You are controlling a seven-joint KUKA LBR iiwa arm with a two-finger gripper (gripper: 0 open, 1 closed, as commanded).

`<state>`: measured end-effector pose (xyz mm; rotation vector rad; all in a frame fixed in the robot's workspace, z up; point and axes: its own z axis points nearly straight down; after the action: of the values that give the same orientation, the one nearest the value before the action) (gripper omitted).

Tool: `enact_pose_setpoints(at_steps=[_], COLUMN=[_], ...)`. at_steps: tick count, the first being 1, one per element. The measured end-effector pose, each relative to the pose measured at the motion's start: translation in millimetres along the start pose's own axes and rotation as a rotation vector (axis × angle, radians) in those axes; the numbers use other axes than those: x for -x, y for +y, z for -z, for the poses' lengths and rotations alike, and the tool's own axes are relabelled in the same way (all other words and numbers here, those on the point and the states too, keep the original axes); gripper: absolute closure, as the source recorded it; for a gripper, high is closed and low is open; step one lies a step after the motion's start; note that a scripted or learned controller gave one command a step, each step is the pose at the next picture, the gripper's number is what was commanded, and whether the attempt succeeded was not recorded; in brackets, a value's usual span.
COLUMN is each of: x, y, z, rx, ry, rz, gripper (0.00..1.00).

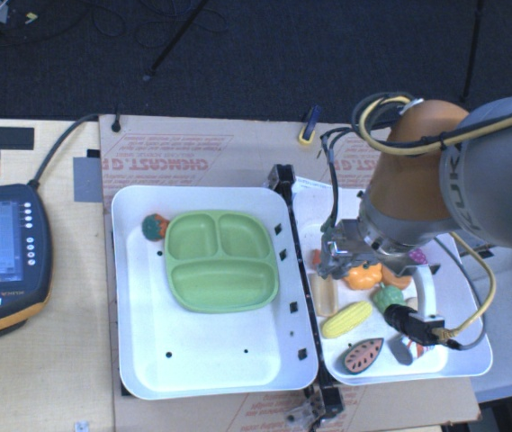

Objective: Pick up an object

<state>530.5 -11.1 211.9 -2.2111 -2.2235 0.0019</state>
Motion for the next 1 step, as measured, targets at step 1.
enact_pose_setpoints(at_steps=[1], x=[-47.6], y=[-1.6], z=[11.2], rx=[0.002], ry=[-0.001], rz=[0.0], gripper=[1.0])
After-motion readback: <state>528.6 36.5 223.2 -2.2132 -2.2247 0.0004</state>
